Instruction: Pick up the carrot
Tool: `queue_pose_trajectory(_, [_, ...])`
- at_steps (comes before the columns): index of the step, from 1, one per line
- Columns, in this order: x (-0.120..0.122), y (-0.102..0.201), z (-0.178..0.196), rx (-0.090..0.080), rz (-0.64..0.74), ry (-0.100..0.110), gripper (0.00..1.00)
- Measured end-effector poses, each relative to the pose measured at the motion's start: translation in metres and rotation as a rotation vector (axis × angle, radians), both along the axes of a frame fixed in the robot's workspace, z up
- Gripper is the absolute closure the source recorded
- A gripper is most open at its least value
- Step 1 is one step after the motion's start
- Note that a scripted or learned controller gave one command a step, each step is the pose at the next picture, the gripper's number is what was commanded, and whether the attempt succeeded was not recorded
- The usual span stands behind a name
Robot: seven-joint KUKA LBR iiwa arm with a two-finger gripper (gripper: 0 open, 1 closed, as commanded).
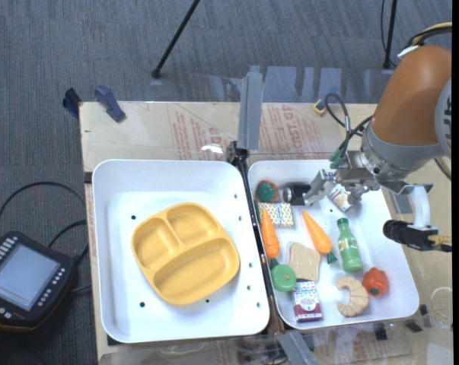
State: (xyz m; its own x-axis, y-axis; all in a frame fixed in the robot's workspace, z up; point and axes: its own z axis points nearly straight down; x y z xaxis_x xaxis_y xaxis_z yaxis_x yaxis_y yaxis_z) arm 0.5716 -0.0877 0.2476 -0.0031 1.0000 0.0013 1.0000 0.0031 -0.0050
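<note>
Camera view shows the approach step: the jaws (337,191), whose spread I cannot tell, hover just beyond the carrot (317,233) lying beside the green bottle (349,245), so next they must descend astride it.

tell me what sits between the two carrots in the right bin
In the camera view, a small checkered packet lies between the left carrot and the right carrot, up near their top ends; lower down, bare bin floor separates them.
</note>
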Motion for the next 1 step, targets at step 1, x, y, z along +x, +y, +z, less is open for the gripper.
queue_pose_trajectory(1, [-0.0004, -0.0535, -0.1598, 0.0, -0.167, 0.006, 0.0])
